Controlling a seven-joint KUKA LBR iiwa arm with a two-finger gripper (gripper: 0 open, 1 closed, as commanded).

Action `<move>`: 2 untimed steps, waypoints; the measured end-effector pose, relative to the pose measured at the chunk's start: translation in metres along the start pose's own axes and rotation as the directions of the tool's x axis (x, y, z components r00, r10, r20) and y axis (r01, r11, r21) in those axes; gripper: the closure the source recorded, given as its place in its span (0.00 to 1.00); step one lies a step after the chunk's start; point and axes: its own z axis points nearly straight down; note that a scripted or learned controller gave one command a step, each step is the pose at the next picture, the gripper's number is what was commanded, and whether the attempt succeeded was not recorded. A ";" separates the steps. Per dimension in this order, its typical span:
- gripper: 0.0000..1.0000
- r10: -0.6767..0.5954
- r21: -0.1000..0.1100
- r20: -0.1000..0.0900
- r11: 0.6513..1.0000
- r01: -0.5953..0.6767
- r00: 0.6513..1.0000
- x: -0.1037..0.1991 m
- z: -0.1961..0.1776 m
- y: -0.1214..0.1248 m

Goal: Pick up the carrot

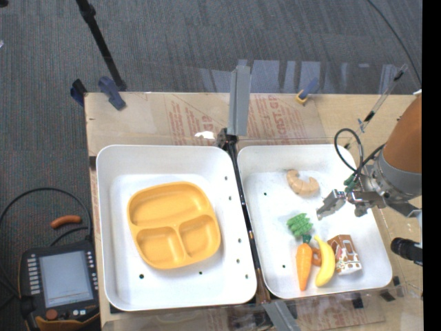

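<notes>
The carrot (pixel 304 266) is orange and lies lengthwise near the front of the right bin (pixel 272 185), its thick end toward a green leafy tuft (pixel 300 225). A yellow banana (pixel 324 261) lies against its right side. My gripper (pixel 346 205) hovers over the right half of that bin, up and to the right of the carrot and clear of it. Its fingers (pixel 331 204) stand open with nothing between them.
A tan pastry-like piece (pixel 303 183) sits at the back of the right bin. A small brown and white box (pixel 346 254) rests right of the banana. The left bin (pixel 110 185) bears a yellow divided plate (pixel 174 223). A pendant (pixel 62 278) lies on the floor at left.
</notes>
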 end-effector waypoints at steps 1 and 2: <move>0.00 0.003 0.000 0.000 1.000 -0.003 1.000 0.031 0.117 -0.042; 1.00 0.009 0.002 -0.002 1.000 -0.009 1.000 0.030 0.108 -0.042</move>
